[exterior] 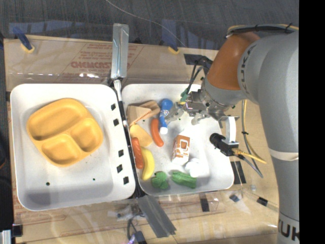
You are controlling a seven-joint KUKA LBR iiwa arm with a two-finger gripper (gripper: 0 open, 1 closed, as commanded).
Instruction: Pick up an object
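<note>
- I see the claw (189, 111) low over the right bin (223, 174), at that bin's upper middle, with the grey arm (264, 85) coming in from the right.
- Whether the claw is released or clenched I cannot tell; the metal parts at the wrist blur together, and I see nothing caught in it.
- The nearest thing is the blue bottle (164, 117), just to the claw's left. Its long axis runs up and down the frame, blue cap away from me, white end toward me.
- The orange carrot (157, 132) lies to the claw's left and slightly nearer me, touching or almost touching the bottle's white end, tilted on a diagonal.
- The small orange carton (181, 148) sits nearer me than the claw, near but apart.
- Farther off on the claw's left, along the bin's wall: a slice of bread (140, 112), a hot dog (137, 152) and a banana (148, 164).
- The yellow tray (63, 131) is well apart, in the left bin (30, 192).
- My judgement: the bottle is the likeliest target. The move is a short shift left, and the fingers should close across the bottle's narrow width, not along its length.
- Risk, as I judge it: the carrot crowds the bottle's near end.
</note>
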